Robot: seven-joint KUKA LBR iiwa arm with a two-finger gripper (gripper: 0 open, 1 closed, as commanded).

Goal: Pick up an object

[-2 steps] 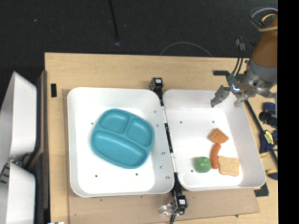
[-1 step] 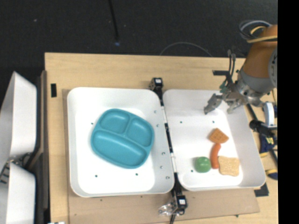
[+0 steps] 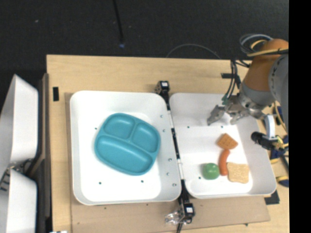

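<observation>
Arm (image 3: 260,74) enters from the right, wrist bent down over the far part of the right bin (image 3: 194,113); gripper (image 3: 225,114) hangs there with fingers spread wide, nothing between them. Near end of that bin holds green ball (image 3: 210,171), bread slice (image 3: 238,173), sausage (image 3: 223,161) and cracker (image 3: 226,141) in a cluster, with bare floor toward the divider; left bin (image 3: 82,130) holds a blue tray (image 3: 127,143). Arm's upper part is cut off at the right, and the fingertips are blurred.
</observation>
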